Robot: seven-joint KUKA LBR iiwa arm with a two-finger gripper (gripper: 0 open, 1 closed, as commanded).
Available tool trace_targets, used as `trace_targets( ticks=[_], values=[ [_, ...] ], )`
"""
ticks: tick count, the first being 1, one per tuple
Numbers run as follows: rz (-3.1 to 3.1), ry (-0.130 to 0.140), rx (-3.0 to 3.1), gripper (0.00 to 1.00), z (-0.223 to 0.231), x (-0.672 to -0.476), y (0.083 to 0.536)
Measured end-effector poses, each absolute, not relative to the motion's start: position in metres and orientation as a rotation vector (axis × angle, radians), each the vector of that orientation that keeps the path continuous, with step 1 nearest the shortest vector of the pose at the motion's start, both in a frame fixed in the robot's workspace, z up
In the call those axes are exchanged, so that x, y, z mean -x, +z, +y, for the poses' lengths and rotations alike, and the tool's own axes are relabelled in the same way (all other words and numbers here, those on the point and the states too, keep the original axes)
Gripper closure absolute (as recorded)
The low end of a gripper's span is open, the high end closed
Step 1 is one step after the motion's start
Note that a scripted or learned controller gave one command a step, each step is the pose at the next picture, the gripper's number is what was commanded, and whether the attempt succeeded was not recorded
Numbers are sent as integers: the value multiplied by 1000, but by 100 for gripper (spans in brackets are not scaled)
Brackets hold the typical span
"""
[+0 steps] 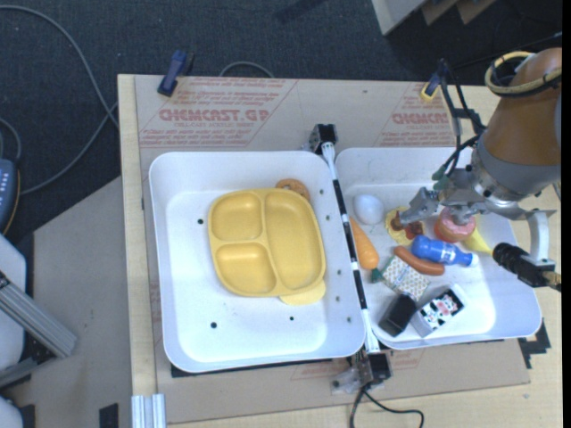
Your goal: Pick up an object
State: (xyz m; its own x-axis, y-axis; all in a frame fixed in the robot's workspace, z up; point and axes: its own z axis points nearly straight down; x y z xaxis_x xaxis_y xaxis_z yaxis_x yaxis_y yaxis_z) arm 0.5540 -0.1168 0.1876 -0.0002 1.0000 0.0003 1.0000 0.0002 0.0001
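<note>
Your bench (223, 114) is a pale board printed with red lettering, set on dark carpet with a grey cable looping at the upper left. Two white bins sit side by side on it. The left bin (178, 328) holds a yellow divided tray (266, 242). The right bin (517, 315) holds the clutter: a white egg (368, 208), an orange carrot (364, 246), a blue bottle (440, 251) lying on a sausage (417, 261), a black block (397, 314) and a black-and-white box (440, 308). The hand (428, 210) hangs low over the bottle's upper end; you cannot tell whether it is clenched or released.
</note>
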Motion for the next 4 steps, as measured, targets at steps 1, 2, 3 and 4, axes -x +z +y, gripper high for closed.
trace_targets(
  ticks=[1,2,3,4],
  values=[
    [-2220,1,2221,0,-120,-565,84],
    [-2221,-2,2224,100,-120,-566,94],
    [-2220,-1,2223,0,-120,-566,94],
    [-2224,-1,2221,0,-124,-646,107]
  ],
)
